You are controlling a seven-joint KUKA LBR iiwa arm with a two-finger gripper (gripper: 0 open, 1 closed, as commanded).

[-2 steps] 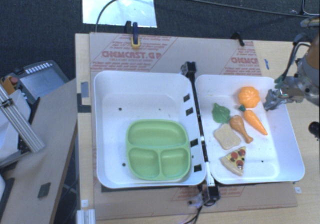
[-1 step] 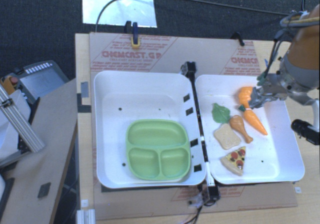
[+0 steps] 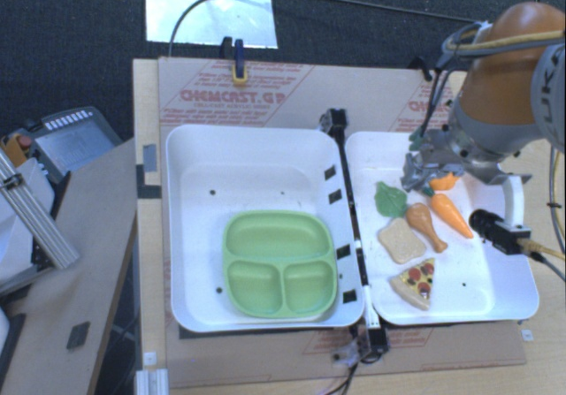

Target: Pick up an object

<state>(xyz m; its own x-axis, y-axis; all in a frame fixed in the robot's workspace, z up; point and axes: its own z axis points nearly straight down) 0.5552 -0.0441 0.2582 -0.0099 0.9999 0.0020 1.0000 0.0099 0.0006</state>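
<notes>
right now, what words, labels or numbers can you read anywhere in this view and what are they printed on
"CHEMCAST GP" in red print on the brown-paper-covered sheet behind the left bin.
The same red print on the sheet behind the right bin, near the arm: partly hidden, unreadable.
Grey device with a screen at the left edge: any text too small to read.
No print visible on the toy food or green divided plate.

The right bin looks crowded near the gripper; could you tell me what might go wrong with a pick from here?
1. The gripper sits low among clustered toy food; the carrot, drumstick and green leafy piece lie close together, so it may nudge neighbours or catch two.
2. An orange piece lies partly hidden under the wrist, so its grasp is hard to judge.
</notes>
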